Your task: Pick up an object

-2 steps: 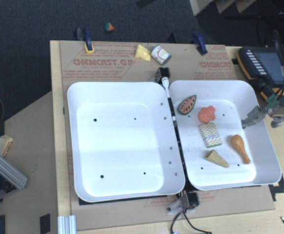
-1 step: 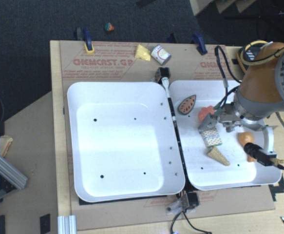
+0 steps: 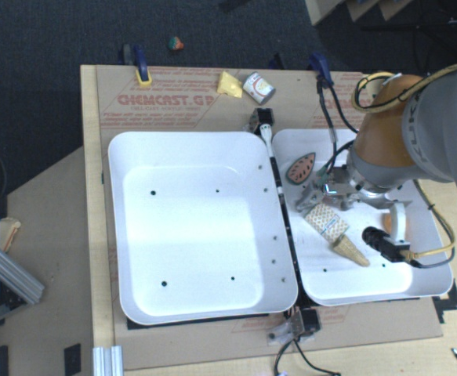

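My gripper [image 3: 316, 194] is low inside the right bin [image 3: 353, 288], reached in from the right under the orange wrist band. Its metal fingers sit just above a waffle ice-cream cone toy [image 3: 335, 232] that lies on the bin floor with its tip toward the lower right. A brown oval toy [image 3: 300, 168] lies up-left of the gripper, near the bin's left wall. A small orange piece [image 3: 389, 224] lies to the right of the cone, partly behind a black cable connector [image 3: 379, 241].
The left bin [image 3: 134, 163] stands beside the right one, sharing a middle wall. On the cardboard behind the bins lie a yellow piece [image 3: 230, 85] and a small white box [image 3: 259, 88]. Cables trail over the right bin's rim.
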Robot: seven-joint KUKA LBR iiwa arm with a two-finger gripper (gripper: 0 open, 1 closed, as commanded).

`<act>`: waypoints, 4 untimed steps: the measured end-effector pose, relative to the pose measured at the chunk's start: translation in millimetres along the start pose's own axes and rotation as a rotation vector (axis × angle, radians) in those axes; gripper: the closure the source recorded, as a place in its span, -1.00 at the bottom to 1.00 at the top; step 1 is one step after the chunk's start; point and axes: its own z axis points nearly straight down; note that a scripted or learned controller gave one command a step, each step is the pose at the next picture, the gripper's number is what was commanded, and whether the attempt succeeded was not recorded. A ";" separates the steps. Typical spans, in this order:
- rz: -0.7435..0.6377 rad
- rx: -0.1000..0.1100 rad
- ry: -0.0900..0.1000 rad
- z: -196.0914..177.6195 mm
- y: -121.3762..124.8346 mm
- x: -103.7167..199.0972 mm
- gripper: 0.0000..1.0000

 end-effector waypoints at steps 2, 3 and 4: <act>0.003 -0.007 -0.003 -13.7 15.8 3.0 1.00; 0.007 0.005 0.001 -3.0 -50.2 -15.5 1.00; -0.002 -0.013 -0.003 -3.9 50.8 4.1 1.00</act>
